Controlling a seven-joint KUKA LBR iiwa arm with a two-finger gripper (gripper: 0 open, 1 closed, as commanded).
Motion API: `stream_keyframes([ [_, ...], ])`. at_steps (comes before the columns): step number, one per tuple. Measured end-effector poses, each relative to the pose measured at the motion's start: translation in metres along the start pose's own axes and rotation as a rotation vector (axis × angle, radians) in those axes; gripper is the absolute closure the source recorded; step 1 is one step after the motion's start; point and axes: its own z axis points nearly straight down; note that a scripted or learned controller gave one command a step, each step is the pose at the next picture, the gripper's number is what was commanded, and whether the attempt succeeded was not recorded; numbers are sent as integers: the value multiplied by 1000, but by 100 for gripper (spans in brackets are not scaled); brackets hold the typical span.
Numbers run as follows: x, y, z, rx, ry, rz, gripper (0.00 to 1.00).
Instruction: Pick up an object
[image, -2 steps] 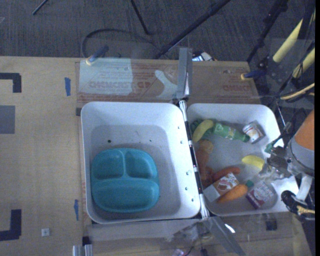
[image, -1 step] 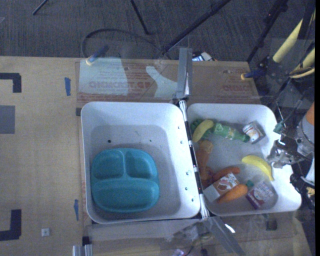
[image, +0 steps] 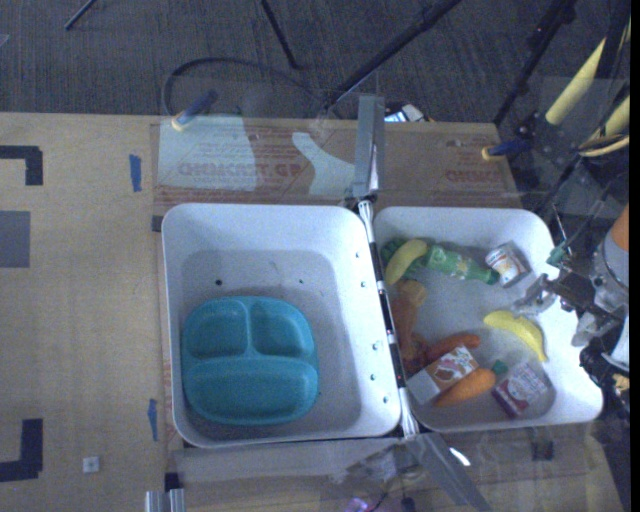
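Observation:
The right bin (image: 560, 395) holds several toy foods: a yellow banana (image: 521, 331), an orange carrot (image: 466, 386), a small juice carton (image: 446, 366), a dark red pouch (image: 522, 389), a green bottle (image: 452, 263), a small can (image: 507, 264) and a second yellow piece (image: 403, 259) at its far left. My gripper (image: 545, 293) comes in over the bin's right wall, just above and right of the banana and below the can. Nothing is visibly held in it.
The left bin (image: 190, 235) carries a teal divided plate (image: 249, 358) in its near half. A raised divider (image: 383, 300) runs between the bins. Cardboard and clear sheeting (image: 250, 160) lie behind them. Tripod legs and cables stand at the back right.

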Motion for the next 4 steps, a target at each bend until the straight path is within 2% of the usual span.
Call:
stream_keyframes([
  [1, 0, 0, 0, 0, 0, 0, 0],
  [2, 2, -5, -26, -3, 0, -68, 0],
  [3, 29, -35, 98, -1, 1, -100, 0],
  [4, 28, -35, 89, -2, 0, -97, 100],
])
